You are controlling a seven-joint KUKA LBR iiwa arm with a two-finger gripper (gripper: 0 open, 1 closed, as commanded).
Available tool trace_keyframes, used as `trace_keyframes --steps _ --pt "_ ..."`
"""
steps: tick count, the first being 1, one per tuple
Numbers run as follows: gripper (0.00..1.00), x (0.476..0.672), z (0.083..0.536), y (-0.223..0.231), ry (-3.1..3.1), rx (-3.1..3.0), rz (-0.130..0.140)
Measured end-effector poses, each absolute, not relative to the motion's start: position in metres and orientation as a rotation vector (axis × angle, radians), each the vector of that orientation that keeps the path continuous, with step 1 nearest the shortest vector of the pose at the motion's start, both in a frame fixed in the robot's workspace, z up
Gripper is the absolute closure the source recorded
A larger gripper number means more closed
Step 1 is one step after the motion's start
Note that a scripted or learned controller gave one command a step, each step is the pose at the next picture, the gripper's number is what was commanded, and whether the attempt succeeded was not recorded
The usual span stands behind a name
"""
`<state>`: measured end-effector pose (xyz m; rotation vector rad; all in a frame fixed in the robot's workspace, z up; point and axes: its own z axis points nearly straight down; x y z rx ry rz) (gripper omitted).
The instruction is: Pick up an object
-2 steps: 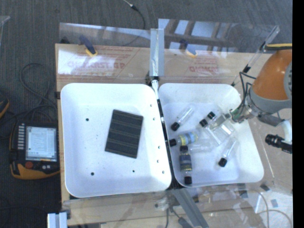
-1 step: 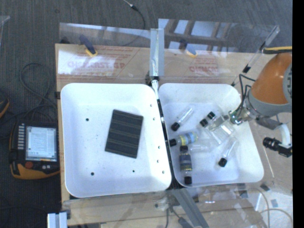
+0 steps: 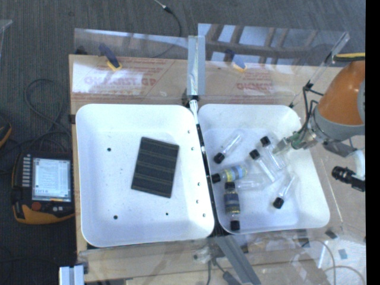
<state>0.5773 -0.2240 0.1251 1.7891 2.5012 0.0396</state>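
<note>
A flat, dark ribbed panel (image 3: 155, 167) lies alone in the left white bin (image 3: 95, 129), tilted slightly, near the middle. The right white bin (image 3: 309, 212) holds a loose scatter of small clear vials with black caps, all lying on their sides. One vial (image 3: 228, 146) sits towards the upper left, another vial (image 3: 283, 192) near the lower right. A vial with a yellow and blue label (image 3: 233, 174) lies near the left wall, and a darker vial (image 3: 231, 203) rests just below it.
</note>
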Motion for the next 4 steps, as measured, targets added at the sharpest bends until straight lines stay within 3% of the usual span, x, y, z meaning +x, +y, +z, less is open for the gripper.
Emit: trace_keyframes --steps 1,2,3,4 --pt "0.0 0.574 0.118 -0.222 2.512 1.796 0.033" --pt "0.0 0.588 0.095 -0.219 2.558 1.818 0.009" --pt "1.0 0.588 0.103 -0.218 2.56 1.818 0.009" --pt "1.0 0.626 0.147 -0.158 2.592 1.775 0.001"
